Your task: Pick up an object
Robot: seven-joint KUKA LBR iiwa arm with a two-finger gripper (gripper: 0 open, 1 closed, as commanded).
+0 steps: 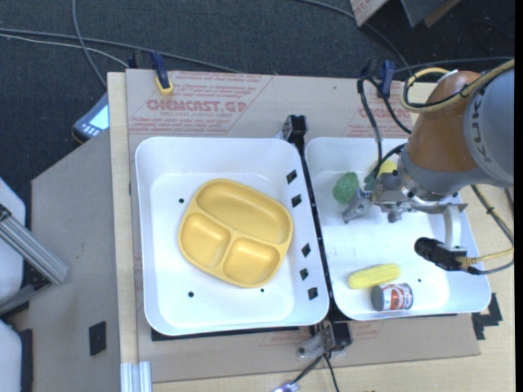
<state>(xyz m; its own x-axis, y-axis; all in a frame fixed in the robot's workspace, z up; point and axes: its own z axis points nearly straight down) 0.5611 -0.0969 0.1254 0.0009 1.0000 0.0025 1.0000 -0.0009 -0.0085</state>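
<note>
the grey arm (478,129) with its orange band (441,129) is reaching in from the right and is hanging over the right bin (470,305). the gripper (359,207) is pointing toward the left, low over the upper left part of this bin, and a thin metal finger (353,213) is showing near the bin floor. if the fingers are spread or pressed together, i cannot tell, because the wrist is covering most of them. nothing is showing between them.

a green object (346,187), rounded and soft looking, is lying in the upper left part of the right bin, just beside the gripper, on its upper left side. if they are touching or not, it is not clear. near the front wall of the same bin a yellow corn cob (374,276) is lying on its side, and a small can (394,298) with a red and white label is lying just beside it, toward the front. a black part (437,252) with a cable is hanging under the wrist, above the right part of this bin.

in the left bin (155,219) a yellow plate (235,232) with three compartments is lying flat, about in the middle.
</note>
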